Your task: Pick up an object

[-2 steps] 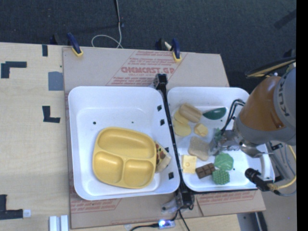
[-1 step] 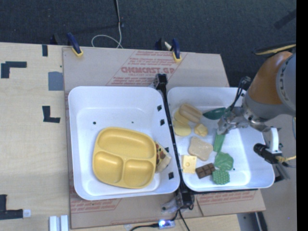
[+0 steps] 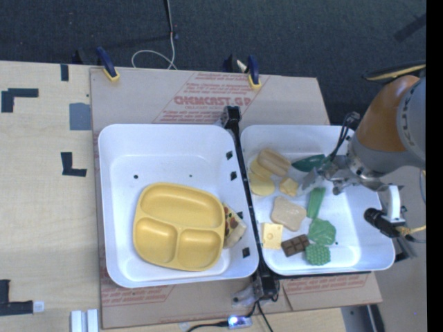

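Observation:
The right white bin [image 3: 370,251] holds several toy foods: a tan bread roll [image 3: 272,162], yellow round slices [image 3: 260,182], a beige bread slice [image 3: 288,213], a yellow cheese square [image 3: 273,235], a brown chocolate bar [image 3: 295,245], a long green piece [image 3: 315,202], two round green pieces [image 3: 321,232] and a dark green leaf shape [image 3: 308,162]. My gripper [image 3: 322,182] hangs over this bin's upper middle, just above the long green piece and beside the leaf shape. Its fingers stand apart with nothing between them.
The left white bin [image 3: 118,158] holds a yellow divided tray [image 3: 180,225], with a small brown-and-tan item [image 3: 234,227] wedged at the tray's right edge. The arm's orange band [image 3: 387,123] rises over the right bin's far right side. Both bins rest on a cardboard sheet [image 3: 208,102].

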